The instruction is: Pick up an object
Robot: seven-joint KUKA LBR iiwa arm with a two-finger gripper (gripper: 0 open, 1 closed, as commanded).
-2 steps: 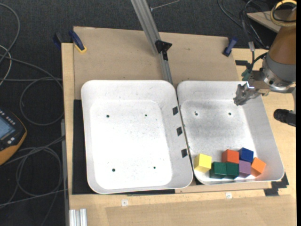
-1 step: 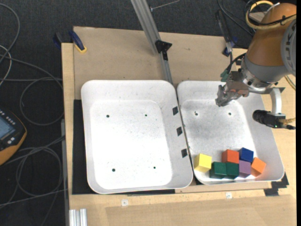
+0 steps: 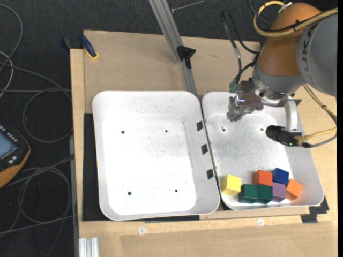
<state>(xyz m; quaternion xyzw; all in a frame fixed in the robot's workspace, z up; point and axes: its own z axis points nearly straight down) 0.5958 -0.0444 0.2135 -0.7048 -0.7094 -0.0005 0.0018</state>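
Blocks were the target here, and they sat huddled in the near corner of the right bin (image 3: 305,165), well away from the pincer (image 3: 236,113), which hung over the far end of that same bin. From the pincer, the whole cluster was toward the camera and a bit to the arm's side. Couldn't tell whether the pincer was wide or narrow, too small and dark at that angle, but nothing sat under it.

My take on doing this step well: go for the yellow block (image 3: 232,183). It was the closest one to the pincer and sat slightly apart from the rest, beside the green block (image 3: 255,193). The orange block (image 3: 262,176), blue block (image 3: 281,175), purple block (image 3: 279,190) and the second orange block (image 3: 295,188) were packed touching each other and near the bin wall, so a finger would likely land on a neighbour or the rim.

So: travel across first, line up square to the yellow one's free sides, then drop straight down. The left bin (image 3: 107,111), off to the pincer's far side, didn't matter for this.
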